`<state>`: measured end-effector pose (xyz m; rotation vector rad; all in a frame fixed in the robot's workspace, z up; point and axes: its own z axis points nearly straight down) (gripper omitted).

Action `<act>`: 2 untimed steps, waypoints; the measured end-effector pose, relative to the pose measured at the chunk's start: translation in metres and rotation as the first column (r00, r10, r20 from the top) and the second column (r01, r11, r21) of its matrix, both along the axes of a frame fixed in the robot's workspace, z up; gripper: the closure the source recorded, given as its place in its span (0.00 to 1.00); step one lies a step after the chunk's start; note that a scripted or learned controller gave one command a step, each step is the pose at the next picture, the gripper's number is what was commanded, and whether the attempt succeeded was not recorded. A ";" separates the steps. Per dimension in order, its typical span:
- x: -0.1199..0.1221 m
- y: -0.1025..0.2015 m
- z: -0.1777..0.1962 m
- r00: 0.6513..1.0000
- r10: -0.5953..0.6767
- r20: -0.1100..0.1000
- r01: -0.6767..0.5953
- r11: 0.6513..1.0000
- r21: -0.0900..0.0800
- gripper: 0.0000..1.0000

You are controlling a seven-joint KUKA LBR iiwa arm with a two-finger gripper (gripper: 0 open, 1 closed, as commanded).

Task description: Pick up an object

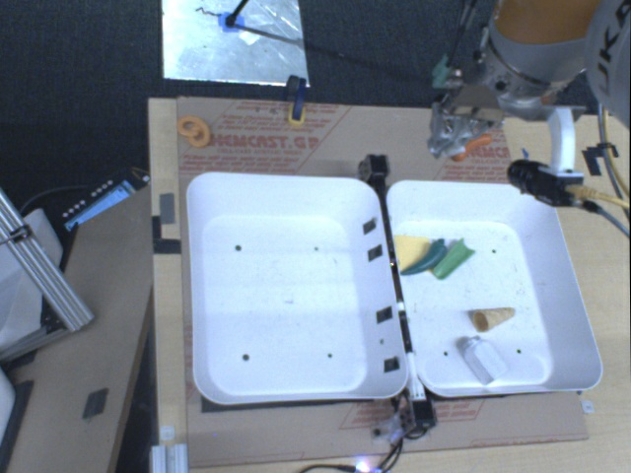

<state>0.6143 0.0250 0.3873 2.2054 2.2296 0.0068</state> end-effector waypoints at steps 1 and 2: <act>-0.009 0.119 0.051 1.000 0.006 0.000 -0.006 1.000 0.007 1.00; -0.025 0.189 0.095 1.000 0.001 -0.001 -0.001 1.000 0.005 1.00</act>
